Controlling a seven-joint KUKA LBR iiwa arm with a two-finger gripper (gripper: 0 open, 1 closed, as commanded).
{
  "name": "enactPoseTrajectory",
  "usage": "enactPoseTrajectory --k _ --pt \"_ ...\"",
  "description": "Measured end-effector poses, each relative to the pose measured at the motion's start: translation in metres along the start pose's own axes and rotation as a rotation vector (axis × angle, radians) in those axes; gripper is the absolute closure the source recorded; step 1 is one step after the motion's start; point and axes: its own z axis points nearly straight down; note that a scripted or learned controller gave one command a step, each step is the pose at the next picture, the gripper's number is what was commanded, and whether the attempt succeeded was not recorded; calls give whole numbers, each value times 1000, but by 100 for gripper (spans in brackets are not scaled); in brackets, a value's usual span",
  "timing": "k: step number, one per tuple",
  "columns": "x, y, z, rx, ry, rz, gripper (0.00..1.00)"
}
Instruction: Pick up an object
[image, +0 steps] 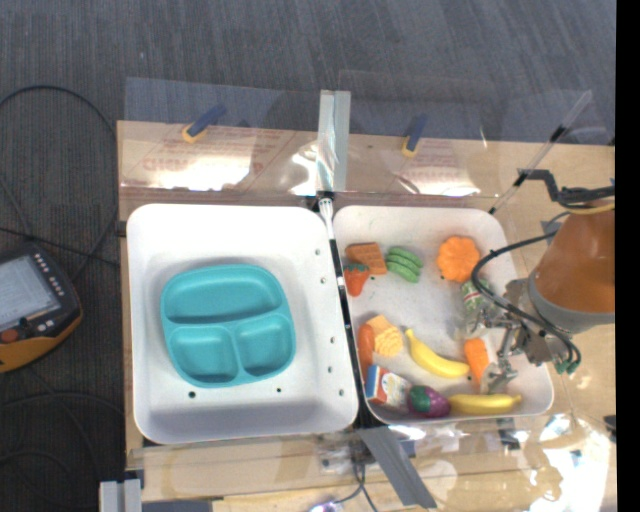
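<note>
My gripper (497, 362) hangs low at the right bin's (420, 215) right side, tangled in cables, so I cannot tell its state. A small carrot (476, 356) sits just beside it, partly hidden. Bananas (436, 358) lie nearby; the teal tray (228, 322) fills the left bin (150, 330).

A teal three-compartment plastic tray (229, 322) lies in the left white bin (150, 400). The right white bin (420, 215) holds toy foods; the gripper (497, 358) sits beside a small orange carrot (476, 357).
</note>
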Motion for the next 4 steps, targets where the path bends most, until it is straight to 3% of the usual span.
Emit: enactPoseTrajectory --k 1,2,3,4 --pt "-3 57 7 -6 -1 2 0" --pt "-5 56 0 -3 2 2 100" --pt "-6 76 -155 -17 14 -82 100" --pt "-41 96 -38 -20 17 -199 100"
